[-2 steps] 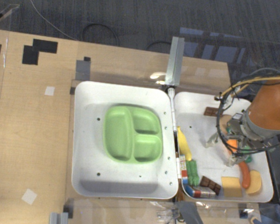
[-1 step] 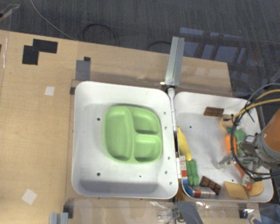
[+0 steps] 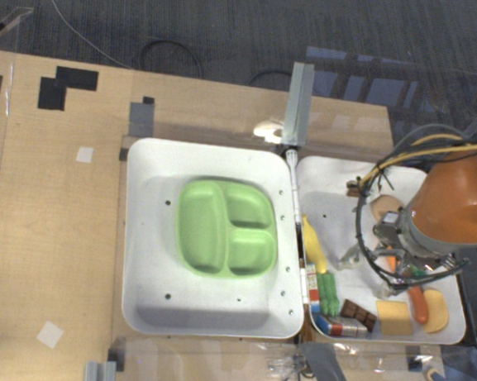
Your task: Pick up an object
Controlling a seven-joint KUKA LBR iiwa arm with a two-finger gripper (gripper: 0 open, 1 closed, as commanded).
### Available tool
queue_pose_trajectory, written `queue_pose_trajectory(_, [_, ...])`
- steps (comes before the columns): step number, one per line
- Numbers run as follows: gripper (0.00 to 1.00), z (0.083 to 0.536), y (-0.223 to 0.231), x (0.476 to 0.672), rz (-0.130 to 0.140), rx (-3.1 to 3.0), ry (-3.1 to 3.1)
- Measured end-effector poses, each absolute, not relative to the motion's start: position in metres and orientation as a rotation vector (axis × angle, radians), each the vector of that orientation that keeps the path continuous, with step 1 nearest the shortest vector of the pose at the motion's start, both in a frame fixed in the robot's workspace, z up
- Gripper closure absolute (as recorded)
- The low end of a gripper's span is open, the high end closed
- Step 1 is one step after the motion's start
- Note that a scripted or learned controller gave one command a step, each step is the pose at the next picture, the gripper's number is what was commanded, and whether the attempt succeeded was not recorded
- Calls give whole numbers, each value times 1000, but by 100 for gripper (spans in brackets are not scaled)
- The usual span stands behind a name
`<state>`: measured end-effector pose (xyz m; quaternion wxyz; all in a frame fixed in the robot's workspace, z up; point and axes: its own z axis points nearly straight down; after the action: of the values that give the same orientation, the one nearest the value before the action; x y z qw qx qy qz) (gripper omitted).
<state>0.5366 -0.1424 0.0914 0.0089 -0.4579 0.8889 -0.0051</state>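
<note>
Two white bins (image 3: 142, 301) sit on a wooden bench (image 3: 44, 235); one green tray (image 3: 225, 227) lies left of the arm's gripper (image 3: 402, 270), whose state I cannot tell.

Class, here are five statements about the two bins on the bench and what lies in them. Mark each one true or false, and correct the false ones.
1. A green divided plate lies in the left bin. True.
2. The green plate has a banana lying on it. False: the yellow banana lies in the right bin, by its left wall.
3. The arm's orange band is above the right bin. True.
4. The cheese wedge sits in the left bin. False: it lies near the right bin's front edge.
5. A hot dog lies just right of the cheese wedge. True.
</note>
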Motion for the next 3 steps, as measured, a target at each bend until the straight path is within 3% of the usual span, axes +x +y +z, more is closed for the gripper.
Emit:
queue_pose_trajectory(1, [0, 91, -150, 562, -12, -1526, 2731])
queue_pose_trajectory(3, [0, 90, -159, 593, -11, -1858, 2520])
